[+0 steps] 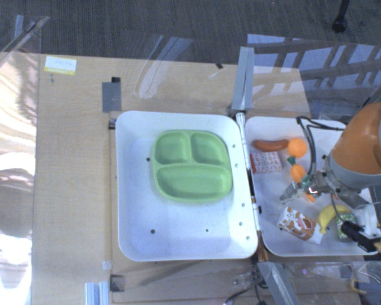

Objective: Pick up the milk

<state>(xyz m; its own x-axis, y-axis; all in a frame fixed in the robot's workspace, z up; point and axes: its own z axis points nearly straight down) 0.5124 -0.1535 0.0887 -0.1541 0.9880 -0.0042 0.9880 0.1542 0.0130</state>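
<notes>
Gripper (298,192) low in right bin (267,246), fingers apart, nothing between them. Milk carton (297,223) lies tilted on the bin floor just below it, beside a banana (327,217) — apparently untouched. Grasp and lift not yet done.

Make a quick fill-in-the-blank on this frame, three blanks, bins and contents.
1. The green divided tray sits in the ___ bin.
2. The sausage lies in the ___ bin.
3. The tray has ___ compartments.
4. The gripper hovers over the bin holding the banana and the milk.

Missing words: left; right; three
</notes>
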